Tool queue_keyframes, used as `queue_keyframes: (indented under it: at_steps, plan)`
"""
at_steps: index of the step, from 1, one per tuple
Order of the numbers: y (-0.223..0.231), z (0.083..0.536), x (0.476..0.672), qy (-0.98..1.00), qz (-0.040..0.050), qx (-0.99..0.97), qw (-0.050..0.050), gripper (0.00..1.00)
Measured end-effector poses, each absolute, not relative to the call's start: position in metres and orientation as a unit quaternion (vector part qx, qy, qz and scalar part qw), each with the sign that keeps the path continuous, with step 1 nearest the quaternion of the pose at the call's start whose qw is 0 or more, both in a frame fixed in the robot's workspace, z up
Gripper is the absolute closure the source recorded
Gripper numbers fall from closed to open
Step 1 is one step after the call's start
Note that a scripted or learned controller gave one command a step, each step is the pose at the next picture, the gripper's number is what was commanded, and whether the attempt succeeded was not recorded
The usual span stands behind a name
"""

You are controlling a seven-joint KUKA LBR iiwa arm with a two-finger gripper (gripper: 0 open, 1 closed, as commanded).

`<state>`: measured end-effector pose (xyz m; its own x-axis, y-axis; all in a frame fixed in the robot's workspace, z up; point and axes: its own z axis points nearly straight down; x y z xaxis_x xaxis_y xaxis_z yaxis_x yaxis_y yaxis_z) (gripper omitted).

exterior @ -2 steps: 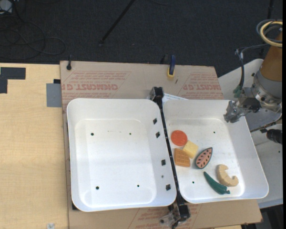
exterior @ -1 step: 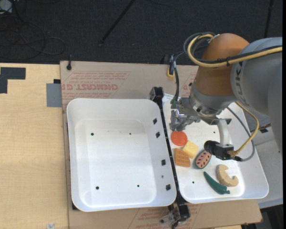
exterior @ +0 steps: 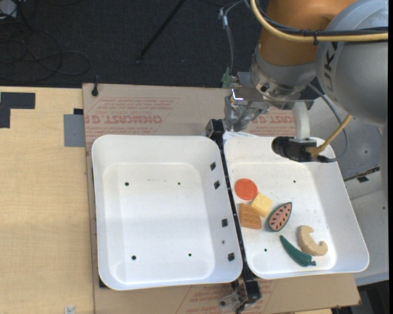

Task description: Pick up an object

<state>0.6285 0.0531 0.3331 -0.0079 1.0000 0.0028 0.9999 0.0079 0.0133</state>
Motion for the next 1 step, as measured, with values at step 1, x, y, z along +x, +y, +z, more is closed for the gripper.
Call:
queue_keyframes:
  at_steps: [1]
  plan:
    - [-0.0220,0.2477,0.6419,0.705,-0.0036,0.709,-0.002,1.00]
